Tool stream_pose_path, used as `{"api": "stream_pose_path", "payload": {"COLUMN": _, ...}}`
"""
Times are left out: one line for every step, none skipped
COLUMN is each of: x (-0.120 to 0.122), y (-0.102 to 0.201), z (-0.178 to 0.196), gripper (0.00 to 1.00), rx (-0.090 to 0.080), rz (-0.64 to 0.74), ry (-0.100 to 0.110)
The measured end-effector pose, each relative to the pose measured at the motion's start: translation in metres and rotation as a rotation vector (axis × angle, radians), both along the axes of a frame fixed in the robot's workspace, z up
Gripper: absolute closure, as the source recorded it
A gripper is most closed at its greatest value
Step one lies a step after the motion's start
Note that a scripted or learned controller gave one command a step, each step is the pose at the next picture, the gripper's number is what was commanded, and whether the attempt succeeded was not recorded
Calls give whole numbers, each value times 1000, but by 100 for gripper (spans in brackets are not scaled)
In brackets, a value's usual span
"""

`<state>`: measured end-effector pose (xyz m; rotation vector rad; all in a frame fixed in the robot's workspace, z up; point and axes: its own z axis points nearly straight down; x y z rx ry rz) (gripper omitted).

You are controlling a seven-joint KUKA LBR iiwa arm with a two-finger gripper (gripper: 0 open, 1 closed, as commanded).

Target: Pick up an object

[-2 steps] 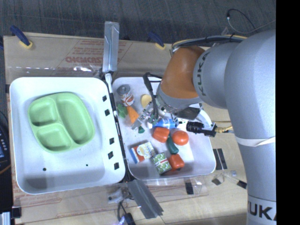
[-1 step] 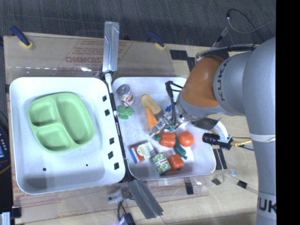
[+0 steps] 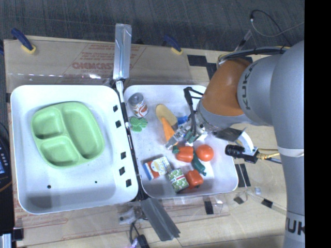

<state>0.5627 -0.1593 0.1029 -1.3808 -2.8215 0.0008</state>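
My gripper is low in the right bin, under the grey arm and its orange band. It sits among toy foods: an orange carrot just to its left, a red tomato and an orange-red piece just below it. A yellowish piece, a small can and a green piece lie further left. Along the bin's near side lie a small carton, a green-labelled packet and another red piece. The arm hides the gripper's upper part.
The left bin holds a green divided plate. A metal divider bar stands between the bins at the back. Cables and a black fitting lie to the right of the right bin.
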Motion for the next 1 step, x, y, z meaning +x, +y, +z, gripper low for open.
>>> {"api": "stream_pose_path", "payload": {"x": 14, "y": 18, "z": 125, "gripper": 100, "rx": -1, "rz": 17, "ry": -5}}
